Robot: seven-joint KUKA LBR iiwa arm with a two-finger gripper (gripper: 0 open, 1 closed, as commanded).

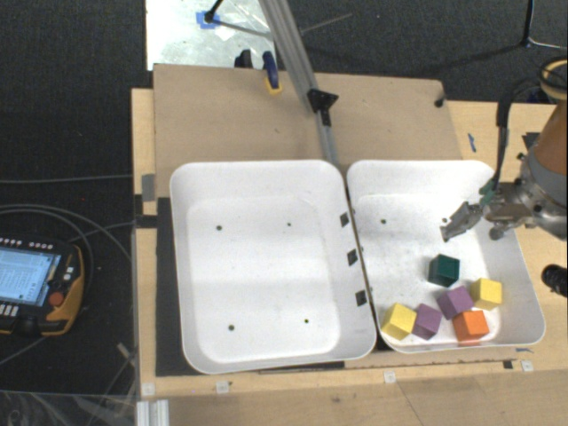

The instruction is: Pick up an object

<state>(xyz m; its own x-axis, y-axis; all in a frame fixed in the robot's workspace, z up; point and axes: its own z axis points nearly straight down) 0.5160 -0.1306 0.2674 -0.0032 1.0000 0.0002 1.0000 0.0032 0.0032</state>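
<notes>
The claw (pixel 454 223) is hanging over the right bin (pixel 390 193), its grip impossible to tell. Blocks (pixel 444 270) are clustering in that bin's near corner. The tan bench (pixel 222 114) is sitting on dark carpet (pixel 71 78).

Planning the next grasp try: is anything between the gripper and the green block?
Nothing visible. The gripper hangs over the right bin, and the green block sits just below it in the view, with bare bin floor between. The purple blocks, yellow and orange ones lie on the block's far side, toward the bin's near edge.
</notes>
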